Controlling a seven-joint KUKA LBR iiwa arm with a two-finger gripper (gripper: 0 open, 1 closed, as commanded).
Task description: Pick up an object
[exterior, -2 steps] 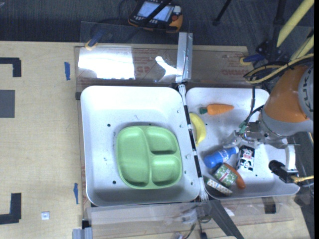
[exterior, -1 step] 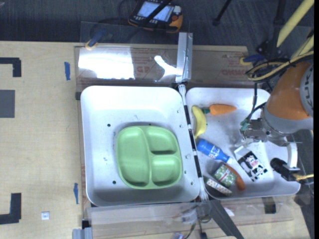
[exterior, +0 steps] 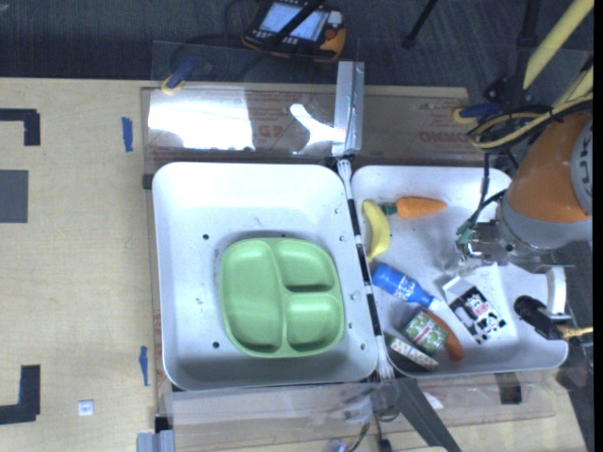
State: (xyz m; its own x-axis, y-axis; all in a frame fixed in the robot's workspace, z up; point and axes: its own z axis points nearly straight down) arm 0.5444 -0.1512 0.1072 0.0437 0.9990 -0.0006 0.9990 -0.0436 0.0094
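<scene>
The right bin (exterior: 429,179) holds a yellow banana (exterior: 377,230) and an orange carrot (exterior: 420,207) at its far left, a blue bottle (exterior: 401,285) in the middle, and a green-labelled can (exterior: 425,333) near the front. My gripper (exterior: 479,301), with a black-and-white marker on it, hangs low over the bin's right half, just right of the blue bottle and above the can. Nothing shows between its parts. The arm's grey wrist and orange band (exterior: 556,182) come in from the right.
The left bin (exterior: 188,196) carries a green divided tray (exterior: 281,296). A metal divider (exterior: 347,111) and clear sheet stand behind the bins. Cables and a handheld pendant (exterior: 292,26) lie on the floor beyond the bench.
</scene>
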